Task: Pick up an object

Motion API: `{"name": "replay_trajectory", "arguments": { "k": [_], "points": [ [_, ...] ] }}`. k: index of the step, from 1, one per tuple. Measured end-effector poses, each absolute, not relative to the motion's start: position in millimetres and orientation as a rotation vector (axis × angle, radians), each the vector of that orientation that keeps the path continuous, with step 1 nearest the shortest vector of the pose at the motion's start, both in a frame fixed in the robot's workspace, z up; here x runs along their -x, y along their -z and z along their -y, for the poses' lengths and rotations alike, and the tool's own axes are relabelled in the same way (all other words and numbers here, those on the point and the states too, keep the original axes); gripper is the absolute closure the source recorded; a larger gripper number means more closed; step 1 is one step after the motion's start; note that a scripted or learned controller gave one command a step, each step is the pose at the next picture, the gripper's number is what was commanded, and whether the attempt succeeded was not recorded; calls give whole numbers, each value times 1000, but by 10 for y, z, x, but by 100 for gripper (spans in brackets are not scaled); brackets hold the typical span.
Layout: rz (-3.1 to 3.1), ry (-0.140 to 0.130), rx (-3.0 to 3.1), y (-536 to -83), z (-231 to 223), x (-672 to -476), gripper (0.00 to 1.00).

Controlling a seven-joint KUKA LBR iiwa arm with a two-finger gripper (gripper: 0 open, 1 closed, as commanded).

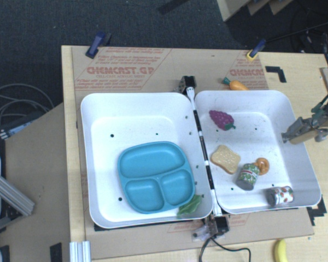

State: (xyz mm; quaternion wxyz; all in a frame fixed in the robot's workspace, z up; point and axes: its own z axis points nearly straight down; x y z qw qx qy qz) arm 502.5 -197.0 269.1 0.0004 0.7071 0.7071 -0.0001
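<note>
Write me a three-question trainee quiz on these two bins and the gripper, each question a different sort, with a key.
1. True or false: the blue divided plate lies in the right bin.
2. Multiple choice: which item lies nearest the purple grapes? A) toast slice B) green can C) red-labelled can
3. Fill in: the gripper sits at the right bin's ____ rim.

Key:
1. False; it lies in the left bin.
2. A.
3. Right, apart from every item inside.
</note>
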Motion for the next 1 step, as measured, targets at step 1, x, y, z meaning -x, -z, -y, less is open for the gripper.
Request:
{"name": "replay_trajectory", "arguments": {
  "k": [1],
  "points": [
    [-2226, 2, -2222, -1676, 1581, -5371, 0]
  ]
}}
